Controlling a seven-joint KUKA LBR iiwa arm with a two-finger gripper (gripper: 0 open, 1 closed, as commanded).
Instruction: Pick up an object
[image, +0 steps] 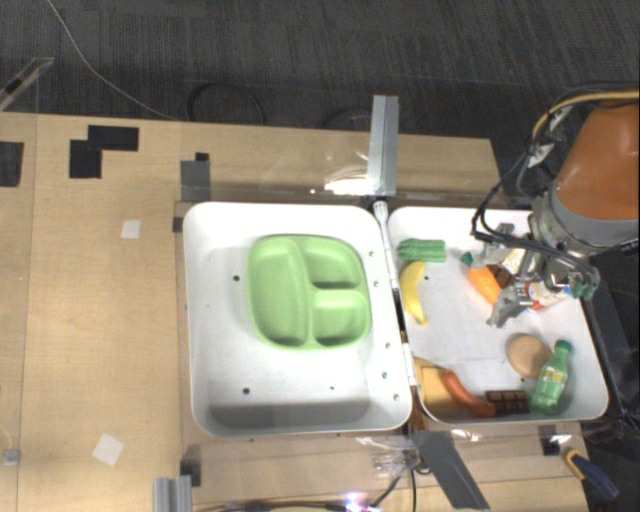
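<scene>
step: reaching into right white bin (590, 400) | grey two-finger gripper (508, 305) low beside small orange carrot-shaped toy (483, 283), likely pick target | finger state: cannot tell, nothing visibly held | yellow plastic banana (411, 291) near divider, green compartment tray (305, 290) in left bin

A light wooden desk (90, 330) carries two shallow white bins side by side, the left bin (215, 400) holding a green divided tray (305, 290), the right bin (455, 315) beside it, with dark carpet (250, 50) beyond.
</scene>
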